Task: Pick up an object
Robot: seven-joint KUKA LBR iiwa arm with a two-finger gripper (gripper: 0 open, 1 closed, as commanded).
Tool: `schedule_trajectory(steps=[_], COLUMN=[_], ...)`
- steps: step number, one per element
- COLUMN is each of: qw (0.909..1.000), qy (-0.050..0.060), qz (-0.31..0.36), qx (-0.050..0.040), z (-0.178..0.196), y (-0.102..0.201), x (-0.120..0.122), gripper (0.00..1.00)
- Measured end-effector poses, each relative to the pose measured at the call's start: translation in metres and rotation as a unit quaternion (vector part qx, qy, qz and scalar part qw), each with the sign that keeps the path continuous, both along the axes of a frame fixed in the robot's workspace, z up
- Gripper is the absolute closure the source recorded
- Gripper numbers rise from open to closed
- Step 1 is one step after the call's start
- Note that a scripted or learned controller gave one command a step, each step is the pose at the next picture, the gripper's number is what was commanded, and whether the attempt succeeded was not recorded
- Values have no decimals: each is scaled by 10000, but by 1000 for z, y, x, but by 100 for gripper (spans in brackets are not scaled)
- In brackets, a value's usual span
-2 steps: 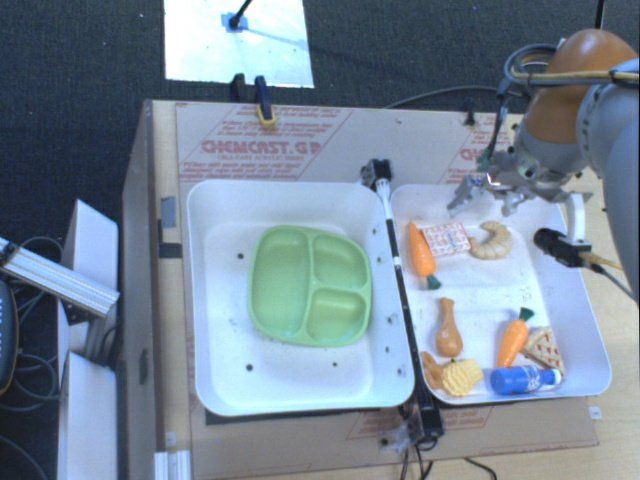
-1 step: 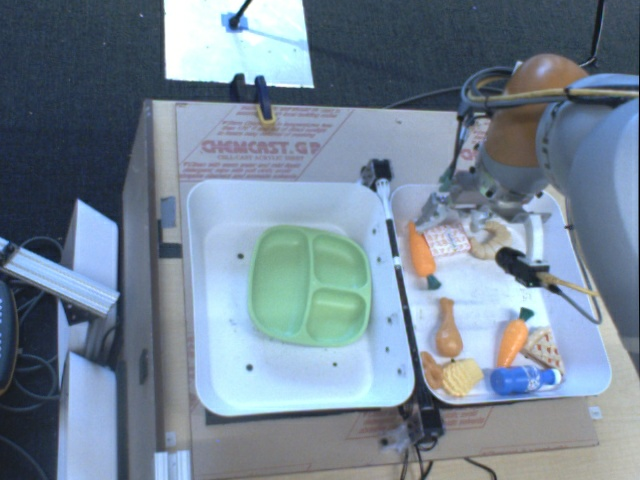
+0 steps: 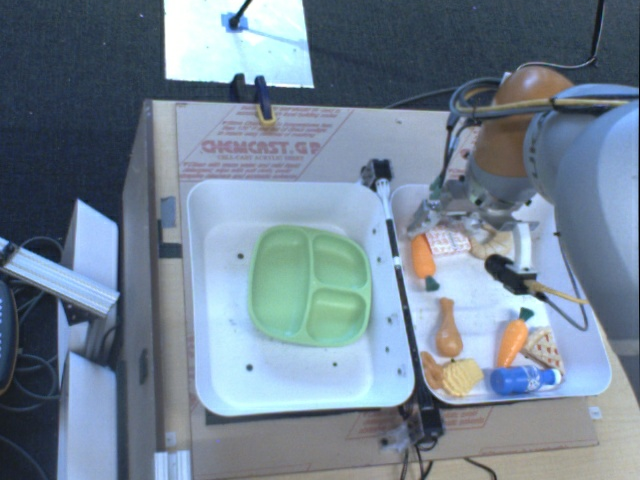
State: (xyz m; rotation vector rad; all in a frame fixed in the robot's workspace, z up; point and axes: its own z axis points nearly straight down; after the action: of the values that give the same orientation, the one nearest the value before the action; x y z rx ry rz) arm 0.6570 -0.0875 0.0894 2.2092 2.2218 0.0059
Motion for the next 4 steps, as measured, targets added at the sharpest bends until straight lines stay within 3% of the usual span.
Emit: schedule_trajectory(steps=[1, 2, 3, 4], qw=[10000, 10000, 10000, 10000], qy=[-64, -61, -45, -68], qz=[11, 11, -12, -13], qx=[5, 5, -4, -18], z=[14, 14, 1, 13], y=[1, 1, 0, -1], x=[4, 3, -13, -12], gripper=[100, 0, 0, 100])
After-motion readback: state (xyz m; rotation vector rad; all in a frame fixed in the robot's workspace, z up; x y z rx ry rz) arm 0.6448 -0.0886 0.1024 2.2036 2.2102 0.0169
